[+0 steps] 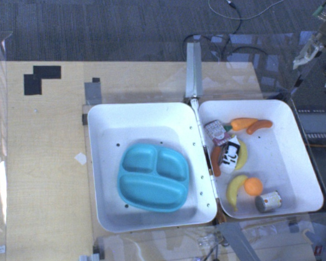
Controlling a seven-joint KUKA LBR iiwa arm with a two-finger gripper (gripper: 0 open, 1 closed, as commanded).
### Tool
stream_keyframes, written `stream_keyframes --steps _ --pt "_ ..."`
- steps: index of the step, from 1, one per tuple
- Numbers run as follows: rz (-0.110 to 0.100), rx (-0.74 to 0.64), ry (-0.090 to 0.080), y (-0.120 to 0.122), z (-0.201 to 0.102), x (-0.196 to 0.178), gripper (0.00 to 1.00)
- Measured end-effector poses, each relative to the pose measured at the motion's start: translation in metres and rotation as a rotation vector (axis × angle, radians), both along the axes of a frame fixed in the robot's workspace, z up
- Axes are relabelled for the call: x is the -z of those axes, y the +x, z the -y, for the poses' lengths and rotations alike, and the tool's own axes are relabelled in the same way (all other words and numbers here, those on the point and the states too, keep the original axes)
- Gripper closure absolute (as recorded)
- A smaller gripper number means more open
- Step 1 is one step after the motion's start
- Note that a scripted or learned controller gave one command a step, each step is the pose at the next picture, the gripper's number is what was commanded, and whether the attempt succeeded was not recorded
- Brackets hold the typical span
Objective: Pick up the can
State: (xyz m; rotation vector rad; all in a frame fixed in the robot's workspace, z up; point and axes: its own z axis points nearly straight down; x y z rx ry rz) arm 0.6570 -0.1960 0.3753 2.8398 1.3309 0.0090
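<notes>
1. In the right bin [297, 147], at its near edge toward the right corner, you find the can [268, 201]: it lies on its side on the bin floor, and this is the thing you are to lift.
2. You cannot tell how the claw stands, open or closed, nor whether it has hold of anything; the can itself lies free on the bin floor with nothing on it.
3. The step in hand, as I judge it, is the approach. Bring the claw down over the can's middle and set the fingers across its round body, not along its length, so they close on the curved sides.
4. Mind the neighbours. The orange ball [253, 186] sits just beside the can on its left, and the yellow banana [235, 189] lies beyond that. Come in from the can's right or far side, where the floor is bare.
5. The near wall of the bin is close to the can, so keep the descent steep. A lying cylinder may roll if touched off-centre; close gently and squarely.
6. The can looks short and grey-silver, with a darker end facing left and a paler band on its body. Any label is too small to read.
</notes>
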Motion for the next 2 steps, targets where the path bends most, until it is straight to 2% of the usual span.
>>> stream_keyframes --steps 1,2 --pt "-0.002 -0.034 0.0 0.005 0.0 -0.03 0.0" --pt "-0.006 0.031 0.003 -0.016 -0.005 0.217 0.0"
